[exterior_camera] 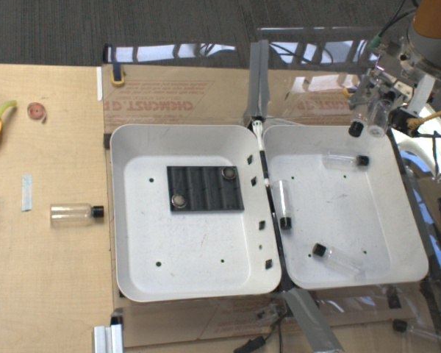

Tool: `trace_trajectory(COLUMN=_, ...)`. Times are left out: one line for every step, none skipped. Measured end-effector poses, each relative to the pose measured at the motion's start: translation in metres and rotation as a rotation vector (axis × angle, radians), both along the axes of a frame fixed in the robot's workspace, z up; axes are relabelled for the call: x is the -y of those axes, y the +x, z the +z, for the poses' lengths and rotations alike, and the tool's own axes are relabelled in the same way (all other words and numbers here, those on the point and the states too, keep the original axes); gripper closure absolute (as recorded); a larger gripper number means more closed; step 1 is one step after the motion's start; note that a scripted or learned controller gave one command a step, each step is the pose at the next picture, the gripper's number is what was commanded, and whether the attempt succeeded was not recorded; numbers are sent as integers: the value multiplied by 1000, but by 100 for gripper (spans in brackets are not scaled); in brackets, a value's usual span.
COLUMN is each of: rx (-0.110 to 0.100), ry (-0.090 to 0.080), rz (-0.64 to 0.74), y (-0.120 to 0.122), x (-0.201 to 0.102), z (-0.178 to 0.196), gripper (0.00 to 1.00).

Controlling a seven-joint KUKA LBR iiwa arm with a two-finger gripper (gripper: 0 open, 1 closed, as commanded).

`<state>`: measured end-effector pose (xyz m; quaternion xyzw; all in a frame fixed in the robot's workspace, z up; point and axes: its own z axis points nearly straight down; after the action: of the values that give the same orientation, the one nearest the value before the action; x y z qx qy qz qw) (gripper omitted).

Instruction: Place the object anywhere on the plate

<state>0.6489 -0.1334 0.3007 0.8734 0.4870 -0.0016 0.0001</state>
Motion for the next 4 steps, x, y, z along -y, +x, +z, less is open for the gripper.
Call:
trace_trajectory(rx=-3, ry=2, rz=130, y=-94, x=-41, z=-59, gripper=100)
trace_trajectory(rx=-3, ry=2, rz=233, y=-146, x=-110, z=-94, gripper=100)
trace_trajectory(rx=-2, ry=-1, rz=-32, y=-69, x=-59, z=49, gripper=100)
trace_trajectory(rx=-5, ry=0, rz=80, y=-150, x=-142, z=-37, gripper=100)
